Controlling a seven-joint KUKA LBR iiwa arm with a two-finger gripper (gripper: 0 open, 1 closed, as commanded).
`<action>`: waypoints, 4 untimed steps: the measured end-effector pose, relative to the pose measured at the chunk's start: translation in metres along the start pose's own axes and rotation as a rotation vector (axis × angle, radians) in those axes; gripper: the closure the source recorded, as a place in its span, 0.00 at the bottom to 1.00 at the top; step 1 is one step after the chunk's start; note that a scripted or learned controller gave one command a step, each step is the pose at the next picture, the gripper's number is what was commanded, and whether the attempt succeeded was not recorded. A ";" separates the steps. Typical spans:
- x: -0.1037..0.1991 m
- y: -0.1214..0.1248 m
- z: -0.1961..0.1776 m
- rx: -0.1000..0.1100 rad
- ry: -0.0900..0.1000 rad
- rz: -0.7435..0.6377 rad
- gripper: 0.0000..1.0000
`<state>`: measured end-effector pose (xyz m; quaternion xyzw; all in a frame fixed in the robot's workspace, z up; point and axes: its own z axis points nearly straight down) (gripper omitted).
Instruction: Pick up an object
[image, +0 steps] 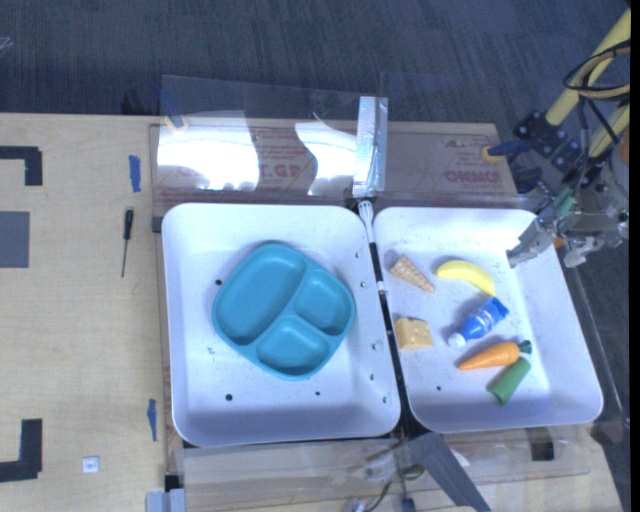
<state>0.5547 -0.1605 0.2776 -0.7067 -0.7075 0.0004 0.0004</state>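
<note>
The gripper (545, 240) sits over the right bin's (575, 400) upper right corner. The banana (466, 274), blue bottle (480, 322), carrot (489, 355) and green piece (509, 381) all lie below it. A blue divided plate (284, 309) fills the left bin (190, 400). The back panel's red lettering isn't readable.

Light wooden bench (80, 330) seen bearing two shallow white plastic bins: left bin (190, 400), right bin (570, 390), set touching side by side.
</note>
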 end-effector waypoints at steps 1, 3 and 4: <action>0.023 -0.014 0.109 0.008 0.002 -0.005 0.00; 0.017 -0.005 0.180 -0.012 -0.002 -0.038 1.00; 0.081 -0.017 0.031 -0.011 0.001 0.054 1.00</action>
